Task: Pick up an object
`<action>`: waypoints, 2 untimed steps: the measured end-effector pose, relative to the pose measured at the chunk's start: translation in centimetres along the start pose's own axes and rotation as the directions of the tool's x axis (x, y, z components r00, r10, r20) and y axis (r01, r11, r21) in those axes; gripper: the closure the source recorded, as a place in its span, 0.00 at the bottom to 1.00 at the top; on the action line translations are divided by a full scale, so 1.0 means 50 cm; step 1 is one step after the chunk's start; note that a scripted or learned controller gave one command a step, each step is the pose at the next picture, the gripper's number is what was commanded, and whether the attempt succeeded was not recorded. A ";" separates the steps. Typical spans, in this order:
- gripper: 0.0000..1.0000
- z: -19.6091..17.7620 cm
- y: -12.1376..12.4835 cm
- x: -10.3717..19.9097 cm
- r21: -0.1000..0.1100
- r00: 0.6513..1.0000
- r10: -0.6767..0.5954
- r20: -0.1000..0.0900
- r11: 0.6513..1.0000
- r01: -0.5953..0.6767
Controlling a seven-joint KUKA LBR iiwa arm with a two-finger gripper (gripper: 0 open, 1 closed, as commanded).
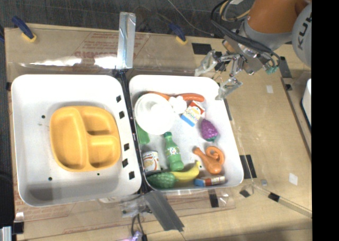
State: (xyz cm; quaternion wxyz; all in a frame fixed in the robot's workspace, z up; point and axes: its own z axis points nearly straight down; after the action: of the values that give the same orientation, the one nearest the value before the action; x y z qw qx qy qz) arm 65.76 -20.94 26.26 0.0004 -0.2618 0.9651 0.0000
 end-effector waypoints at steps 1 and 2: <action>0.00 0.326 0.091 0.091 -0.009 1.000 -0.024 -0.006 1.000 0.024; 0.00 0.335 0.087 0.037 0.004 0.997 0.078 0.005 0.997 -0.078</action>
State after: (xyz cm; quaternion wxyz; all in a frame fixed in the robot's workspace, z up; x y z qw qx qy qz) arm 61.99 -18.10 9.49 0.0032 -0.2238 0.9746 -0.0015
